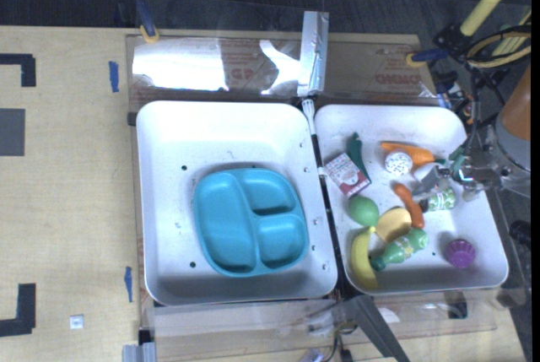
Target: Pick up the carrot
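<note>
Nearest, along the front of the right-hand shallow white bin (485,225): a yellow plastic banana (362,257), curved, with a green toy bottle (396,248) lying across its upper end, and a small purple round toy (461,251) off to the right. Next back: a yellow rounded toy piece (392,223) and a green ball-shaped toy fruit (364,210). Mid-bin: the slim orange plastic carrot (407,203), lying slantwise, just beside the metal two-finger gripper (437,180); whether its fingers are spread or pressed together cannot be told, and nothing shows between them. Farther back: a small red-and-white carton (347,173), a dark green elongated toy (357,153), and an orange-and-white toy (403,159). Left-hand shallow white bin (169,141): one blue plastic divided tray (251,219), three compartments.
</note>
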Action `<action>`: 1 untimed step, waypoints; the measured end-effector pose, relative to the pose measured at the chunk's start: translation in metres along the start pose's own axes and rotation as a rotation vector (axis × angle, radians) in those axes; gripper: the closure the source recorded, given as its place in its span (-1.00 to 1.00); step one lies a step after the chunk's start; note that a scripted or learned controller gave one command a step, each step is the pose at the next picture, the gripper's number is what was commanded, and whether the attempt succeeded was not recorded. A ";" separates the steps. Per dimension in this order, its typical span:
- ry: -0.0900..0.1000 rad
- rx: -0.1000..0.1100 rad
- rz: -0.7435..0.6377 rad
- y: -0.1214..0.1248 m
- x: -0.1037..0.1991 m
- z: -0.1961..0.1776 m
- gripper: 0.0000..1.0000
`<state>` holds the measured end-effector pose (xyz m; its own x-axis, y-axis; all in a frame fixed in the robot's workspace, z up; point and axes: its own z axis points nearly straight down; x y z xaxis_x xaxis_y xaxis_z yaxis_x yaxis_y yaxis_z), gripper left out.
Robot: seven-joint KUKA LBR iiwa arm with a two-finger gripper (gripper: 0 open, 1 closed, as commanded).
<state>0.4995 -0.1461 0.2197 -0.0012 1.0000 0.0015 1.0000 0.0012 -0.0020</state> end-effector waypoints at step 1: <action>-0.002 -0.003 -0.066 0.062 -0.014 0.018 -1.00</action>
